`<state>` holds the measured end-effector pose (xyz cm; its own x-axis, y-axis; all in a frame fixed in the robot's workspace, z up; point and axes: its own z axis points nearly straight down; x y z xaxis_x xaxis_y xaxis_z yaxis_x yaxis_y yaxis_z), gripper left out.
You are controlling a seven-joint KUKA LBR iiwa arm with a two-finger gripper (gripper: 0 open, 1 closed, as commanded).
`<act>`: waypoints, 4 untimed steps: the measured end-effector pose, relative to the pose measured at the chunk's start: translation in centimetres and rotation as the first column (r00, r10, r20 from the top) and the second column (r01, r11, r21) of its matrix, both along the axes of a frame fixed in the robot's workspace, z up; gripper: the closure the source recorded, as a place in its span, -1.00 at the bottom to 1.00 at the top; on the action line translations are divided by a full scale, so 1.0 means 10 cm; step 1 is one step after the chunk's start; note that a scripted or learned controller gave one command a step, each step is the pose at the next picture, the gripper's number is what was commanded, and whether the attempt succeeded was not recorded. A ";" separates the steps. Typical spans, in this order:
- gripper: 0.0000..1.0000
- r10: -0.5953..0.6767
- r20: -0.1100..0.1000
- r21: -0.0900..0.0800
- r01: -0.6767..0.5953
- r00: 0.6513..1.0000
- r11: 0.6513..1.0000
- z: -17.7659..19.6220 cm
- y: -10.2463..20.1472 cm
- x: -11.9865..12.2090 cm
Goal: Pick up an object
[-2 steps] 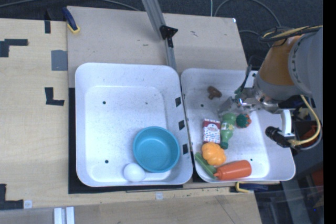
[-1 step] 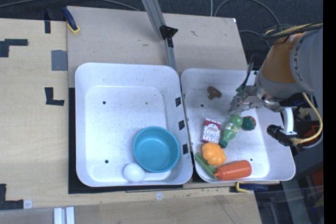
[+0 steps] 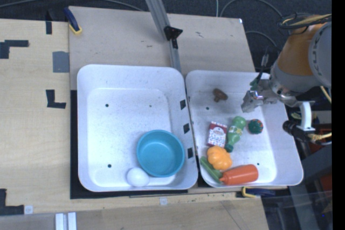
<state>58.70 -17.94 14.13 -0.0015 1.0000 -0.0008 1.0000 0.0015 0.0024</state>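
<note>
A: Quick count, left bin first?

B: 2 things. 1 blue bowl near the front edge, right of centre, mouth up. 1 white ball at the front edge, touching the bowl's front-left rim.

A: Right bin?

B: 7 by my count. 1 small brown lump alone toward the back edge. 1 red-and-white carton mid-bin, long axis running back to front w/ slight tilt. 1 green bottle just right of the carton, cap end toward the back-right, base toward the front-left. 1 dark green ball w/ a red spot just beside the bottle's top. 1 orange pepper-like piece below the carton. 1 green pod at the front-left corner, lying diagonal. 1 orange-red carrot along the front edge, long axis approx. left-right, rounded end to the right.

A: Gripper?

B: Over the right bin's back-right part, near the right edge, above the spotted ball. Can't tell whether the claw is released or clenched; too blurred. Nothing visibly in it.
</note>
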 end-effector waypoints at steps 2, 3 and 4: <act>1.00 0.000 0.001 0.000 0.000 1.000 1.000 0.86 0.00 0.06; 1.00 0.006 -0.002 0.003 -0.006 1.000 1.000 0.96 0.56 0.20; 1.00 0.007 -0.004 0.003 -0.006 1.000 1.000 0.87 1.17 0.36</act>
<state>62.25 -6.27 22.80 -0.0080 1.0000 0.0023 1.0000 0.0080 -0.0016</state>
